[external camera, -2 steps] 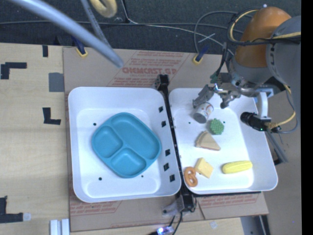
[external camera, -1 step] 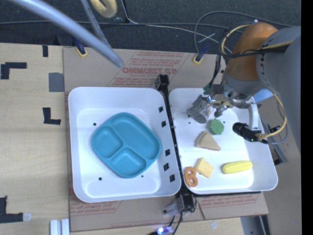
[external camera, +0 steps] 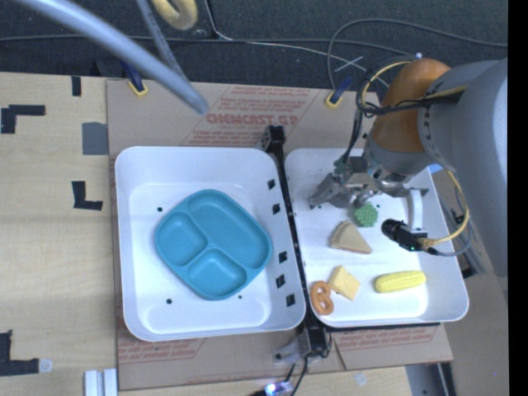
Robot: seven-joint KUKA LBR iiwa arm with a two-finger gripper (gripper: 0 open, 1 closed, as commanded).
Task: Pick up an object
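Note:
My gripper [external camera: 342,196] hangs low over the back half of the right bin [external camera: 445,304], its fingers spread open with nothing between them. A small green knobbly piece [external camera: 365,215] lies just in front of its right finger, apart from it. A tan wedge [external camera: 350,238] sits close below that. Nearer the front lie a yellow cheese block [external camera: 345,284], a brown pretzel [external camera: 321,297] and a yellow corn cob [external camera: 400,281].
The left bin [external camera: 132,221] holds a blue divided plate [external camera: 213,242]. A black divider [external camera: 283,213] runs between the bins. Cables [external camera: 437,246] loop off the wrist over the right bin's right side. A grey pole [external camera: 107,35] crosses the upper left.

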